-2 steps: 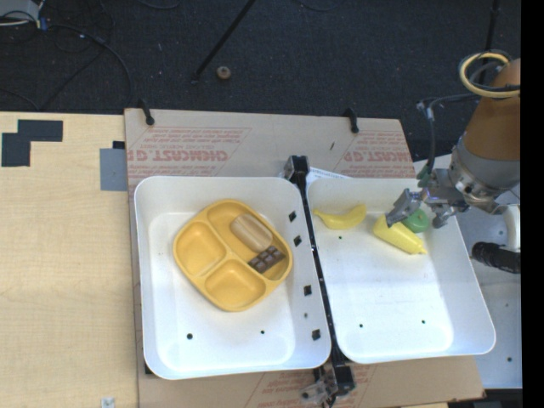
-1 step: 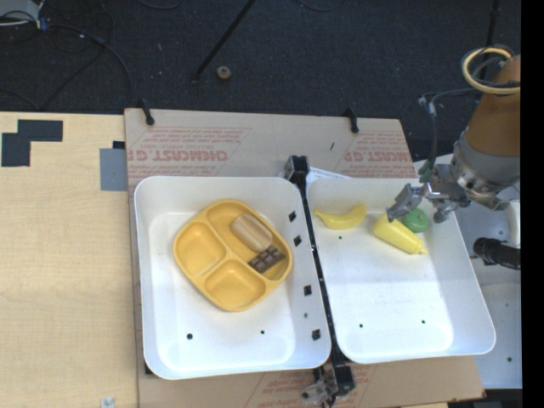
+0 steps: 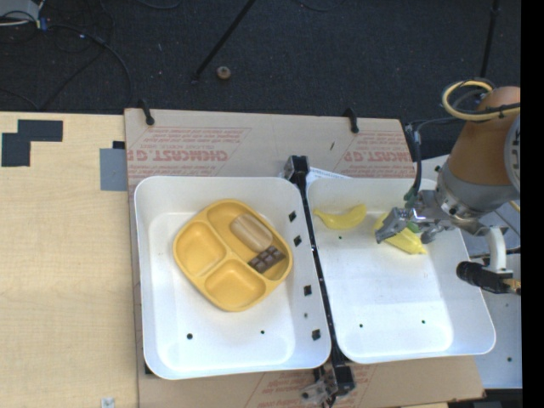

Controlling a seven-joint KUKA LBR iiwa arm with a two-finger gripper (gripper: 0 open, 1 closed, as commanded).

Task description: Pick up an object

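- The claw (image 3: 406, 225) sits low in the right bin (image 3: 408, 330), right at a small yellow object (image 3: 409, 242) near the bin's far right side; whether it is spread, pressed together or pinching that piece, I cannot tell, since the wrist hardware covers the contact.
- A second yellow piece (image 3: 341, 218), curved like a banana, lies near the far-left corner of the same bin, apart from the claw.
- The left bin (image 3: 170, 338) holds a yellow divided tray (image 3: 204, 257) with a tan item (image 3: 250, 230) and a dark brown item (image 3: 267, 260) in its sections.
- Risk: the yellow object is flat and low, so the claw may close above it or pinch only an edge, letting it slip on lifting.
- Risk: it lies close to the bin wall, so a small offset could push it against the rim rather than capture it.
- Writing: the cardboard (image 3: 255, 147) under the bins carries red print, upside down from here, reading roughly "CHEMCRZT, G.P."; the smaller lines are illegible.
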